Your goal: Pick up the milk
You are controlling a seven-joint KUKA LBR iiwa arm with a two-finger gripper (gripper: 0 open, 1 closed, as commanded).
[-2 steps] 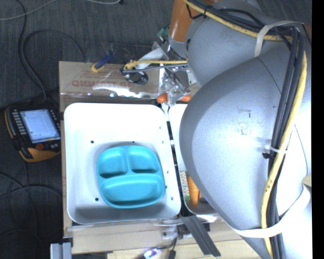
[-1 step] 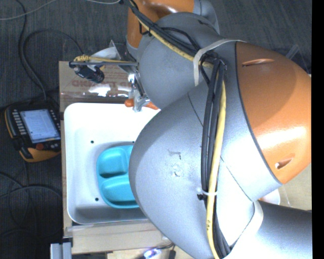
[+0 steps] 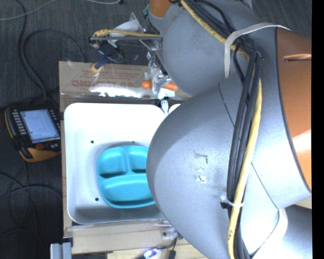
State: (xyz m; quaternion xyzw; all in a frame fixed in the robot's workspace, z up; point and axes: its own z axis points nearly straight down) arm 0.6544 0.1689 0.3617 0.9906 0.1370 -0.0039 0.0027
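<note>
The grey arm point(image 3: 228, 152) bulks across the right and middle of the camera view, covering the right bin and the right part of the left bin point(image 3: 76, 152). Its orange band point(image 3: 159, 6) is at the top, and below it the gripper point(image 3: 156, 83) hangs over the far edge of the bench, just beyond the left bin's far rim. Small orange pieces point(image 3: 171, 87) lie by the gripper. A light blue divided tray point(image 3: 121, 177) lies on the floor of the left bin, its right end hidden by the arm.
A brown cardboard sheet point(image 3: 101, 81) with clear plastic wrap lies behind the left bin. A teach pendant point(image 3: 35, 129) and cables rest on the dark floor at the left. A yellow cable point(image 3: 248, 167) runs along the arm.
</note>
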